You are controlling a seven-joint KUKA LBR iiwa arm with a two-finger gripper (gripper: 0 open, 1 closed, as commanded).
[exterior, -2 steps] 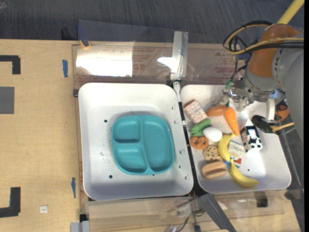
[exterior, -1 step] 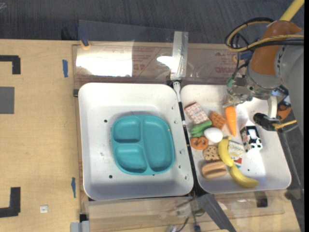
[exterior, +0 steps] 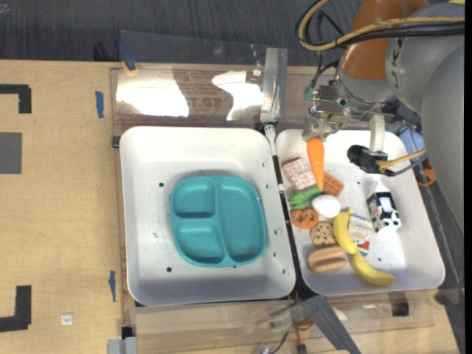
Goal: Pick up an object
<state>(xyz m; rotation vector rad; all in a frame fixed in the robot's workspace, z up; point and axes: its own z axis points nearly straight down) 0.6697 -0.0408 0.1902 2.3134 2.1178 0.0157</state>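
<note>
My gripper (exterior: 318, 127) hangs over the far left corner of the right bin (exterior: 420, 264). Directly beneath it an orange carrot (exterior: 316, 162) points toward the front, and its top end meets the gripper's tip. Whether the carrot is held or just lies there I cannot tell. Around the carrot lie a pink packet (exterior: 297, 172), an orange waffle piece (exterior: 334, 185), a green item (exterior: 304, 198) and a white egg (exterior: 327, 205).
Nearer the front of the right bin are a pretzel (exterior: 302, 217), a cookie (exterior: 322, 234), a hot dog (exterior: 327, 259), a banana (exterior: 355, 253) and a black-and-white carton (exterior: 383, 211). The left bin (exterior: 140, 168) holds a teal divided plate (exterior: 219, 220).
</note>
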